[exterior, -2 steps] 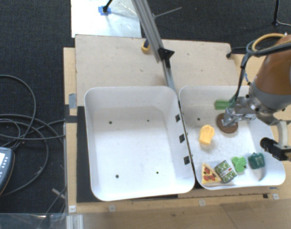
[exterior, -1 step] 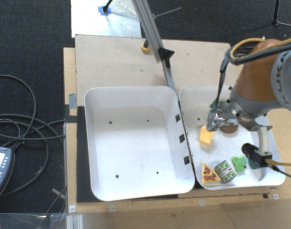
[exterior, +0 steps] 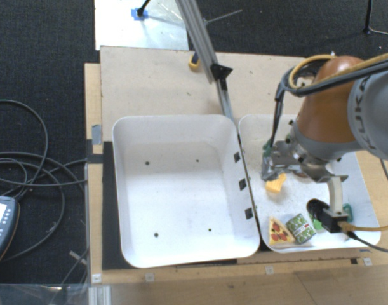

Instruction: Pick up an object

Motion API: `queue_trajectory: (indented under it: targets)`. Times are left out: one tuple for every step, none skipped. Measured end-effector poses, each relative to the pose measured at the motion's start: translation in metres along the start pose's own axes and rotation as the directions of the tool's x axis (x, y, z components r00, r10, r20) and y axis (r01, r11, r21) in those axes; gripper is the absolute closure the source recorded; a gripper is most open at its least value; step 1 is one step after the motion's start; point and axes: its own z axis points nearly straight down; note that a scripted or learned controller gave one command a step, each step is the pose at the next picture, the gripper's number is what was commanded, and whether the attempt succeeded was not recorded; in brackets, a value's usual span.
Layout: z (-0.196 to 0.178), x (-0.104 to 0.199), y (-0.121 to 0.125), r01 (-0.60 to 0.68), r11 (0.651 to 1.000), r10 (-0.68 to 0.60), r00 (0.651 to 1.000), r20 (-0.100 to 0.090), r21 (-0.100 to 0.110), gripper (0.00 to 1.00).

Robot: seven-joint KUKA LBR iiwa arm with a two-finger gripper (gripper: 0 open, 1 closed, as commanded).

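I look down on two shallow white bins side by side on a wooden bench. The left bin (exterior: pixel 174 189) holds nothing I can make out. The right bin (exterior: pixel 365 202) holds the objects, so the arm (exterior: pixel 346 113), grey with an orange band, reaches in from the right and hangs low over it.

The gripper (exterior: pixel 270 168) sits just above a small yellow piece (exterior: pixel 276 184), near the wall between the bins. I judge it is lined up for a grasp there. The metal fingers point down, almost touching the piece's top, but I cannot tell whether they are apart or together, and nothing shows between them.

The yellow piece is small, blocky and bright, lying flat on the bin floor. Near the front edge lie a pizza-slice toy (exterior: pixel 280 232) and a green patterned block (exterior: pixel 300 228), touching each other, apart from the yellow piece.
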Motion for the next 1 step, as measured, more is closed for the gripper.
queue_trajectory:
  targets:
    - [0.0035, 0.0571, -0.0143, 0.001, 1.0, -0.001, 1.0, 0.0, 0.001, 1.0]
